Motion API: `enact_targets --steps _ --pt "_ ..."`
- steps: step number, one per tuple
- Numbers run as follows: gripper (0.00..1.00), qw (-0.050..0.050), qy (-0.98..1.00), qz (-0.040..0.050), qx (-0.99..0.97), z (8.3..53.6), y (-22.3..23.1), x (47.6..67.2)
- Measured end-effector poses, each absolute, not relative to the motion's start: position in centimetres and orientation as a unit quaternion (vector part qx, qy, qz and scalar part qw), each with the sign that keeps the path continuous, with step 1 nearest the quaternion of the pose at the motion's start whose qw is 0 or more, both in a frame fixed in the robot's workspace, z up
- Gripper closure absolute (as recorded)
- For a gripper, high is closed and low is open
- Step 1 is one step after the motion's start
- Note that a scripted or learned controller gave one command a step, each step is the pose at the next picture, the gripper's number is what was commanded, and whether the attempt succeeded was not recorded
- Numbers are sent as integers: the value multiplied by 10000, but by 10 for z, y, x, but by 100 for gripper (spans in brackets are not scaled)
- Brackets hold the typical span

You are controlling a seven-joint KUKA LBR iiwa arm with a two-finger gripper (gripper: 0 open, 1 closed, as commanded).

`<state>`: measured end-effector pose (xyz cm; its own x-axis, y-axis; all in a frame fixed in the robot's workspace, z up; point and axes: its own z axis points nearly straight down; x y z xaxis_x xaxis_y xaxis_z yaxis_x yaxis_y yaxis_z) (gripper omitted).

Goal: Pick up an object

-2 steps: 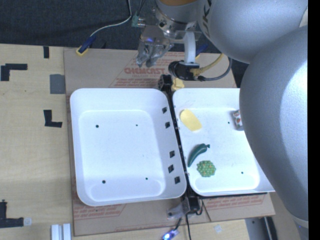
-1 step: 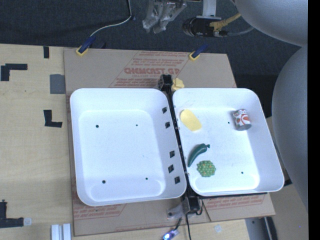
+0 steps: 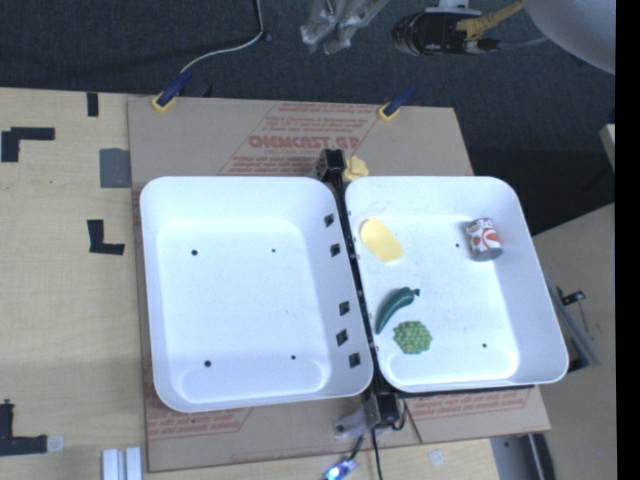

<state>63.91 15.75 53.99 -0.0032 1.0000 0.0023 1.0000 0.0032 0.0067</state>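
The right bin (image 3: pixel 520 268) holds a pale yellow piece (image 3: pixel 381 240) near its left wall, a dark green pepper (image 3: pixel 396 308) below it, a green bumpy ball (image 3: pixel 412 337) at the front, and a small red and white can (image 3: pixel 483 238) at the right. My gripper (image 3: pixel 328 34) hangs high at the top of the view, beyond the bins' far edge, well apart from every object. Its fingers point down with nothing between them, and they look spread.
The left bin (image 3: pixel 160 268) sits beside the right one, joined by a black clip strip (image 3: pixel 345 278). Both rest on a brown cardboard sheet (image 3: pixel 290 138). A cable (image 3: pixel 235 43) runs across the dark floor behind.
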Motion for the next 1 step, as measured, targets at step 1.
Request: enact_targets --steps 1 --pt "0 0 7077 -7 7065 534 157 640"
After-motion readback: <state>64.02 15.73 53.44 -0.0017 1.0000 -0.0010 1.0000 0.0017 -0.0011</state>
